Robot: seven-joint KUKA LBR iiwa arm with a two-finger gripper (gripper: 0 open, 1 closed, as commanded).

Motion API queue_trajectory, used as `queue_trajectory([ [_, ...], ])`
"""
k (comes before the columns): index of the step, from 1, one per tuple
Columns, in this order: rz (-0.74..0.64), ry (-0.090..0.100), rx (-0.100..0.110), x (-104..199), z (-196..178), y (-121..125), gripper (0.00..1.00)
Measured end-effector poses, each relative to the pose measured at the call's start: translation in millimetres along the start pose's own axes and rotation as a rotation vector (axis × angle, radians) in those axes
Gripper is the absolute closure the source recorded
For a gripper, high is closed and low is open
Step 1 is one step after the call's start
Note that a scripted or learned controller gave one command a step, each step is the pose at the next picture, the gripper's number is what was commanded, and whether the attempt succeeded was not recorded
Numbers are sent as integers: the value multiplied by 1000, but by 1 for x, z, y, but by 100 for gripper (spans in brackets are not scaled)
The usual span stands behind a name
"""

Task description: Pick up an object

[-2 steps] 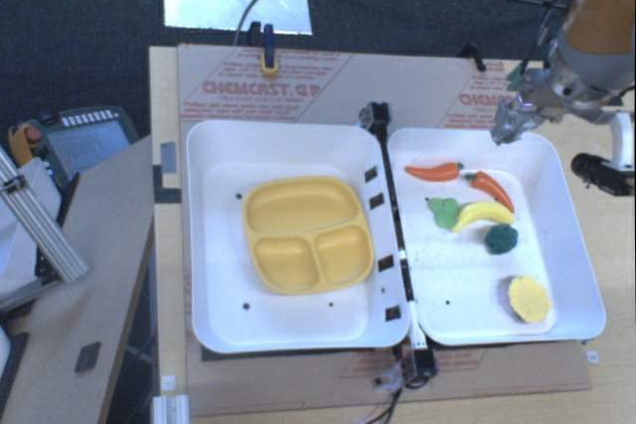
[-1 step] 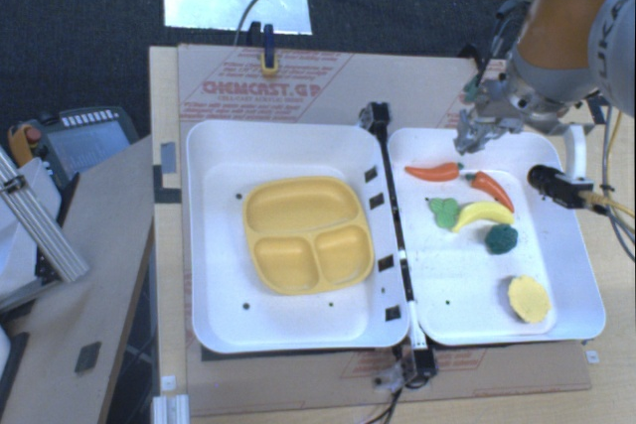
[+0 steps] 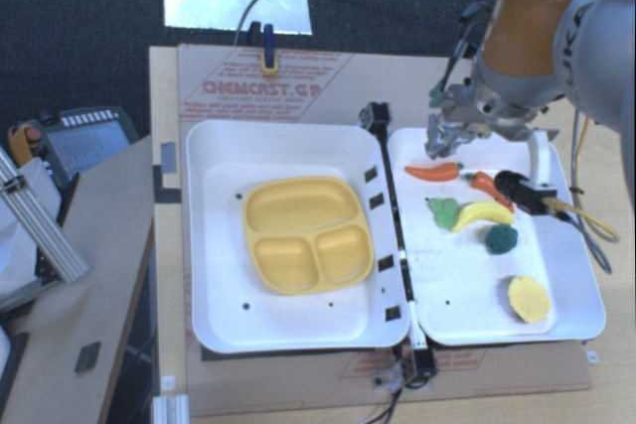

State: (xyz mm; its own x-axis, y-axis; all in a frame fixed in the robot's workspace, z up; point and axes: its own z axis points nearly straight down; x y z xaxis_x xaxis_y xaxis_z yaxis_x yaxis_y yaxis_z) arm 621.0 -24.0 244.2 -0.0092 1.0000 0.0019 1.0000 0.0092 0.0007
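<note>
Objects sit in right bin (image 3: 576, 313): banana (image 3: 484, 213), chili (image 3: 433, 173), yellow disc (image 3: 529, 299), broccoli (image 3: 502, 238), green piece (image 3: 443, 211). Left bin (image 3: 214, 243) holds yellow tray (image 3: 306, 234). Gripper (image 3: 442, 146) sits low, just above chili; finger state cannot be told, nothing visibly held.

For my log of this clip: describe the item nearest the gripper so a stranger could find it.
Look in the right-hand white bin, near its far edge under the gripper. The orange-red chili pepper lies there lengthwise, slimmer and longer than the banana nearby.

Tray (image 3: 303, 235) in left bin (image 3: 214, 213); banana (image 3: 482, 213) in right bin (image 3: 566, 313).
</note>
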Motion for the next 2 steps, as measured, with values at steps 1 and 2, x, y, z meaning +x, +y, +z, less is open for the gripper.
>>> queue_trajectory([
  [1, -1, 0, 0, 49, -1, -4, 100],
  [2, -1, 1, 0, 100, -4, -14, 100],
])
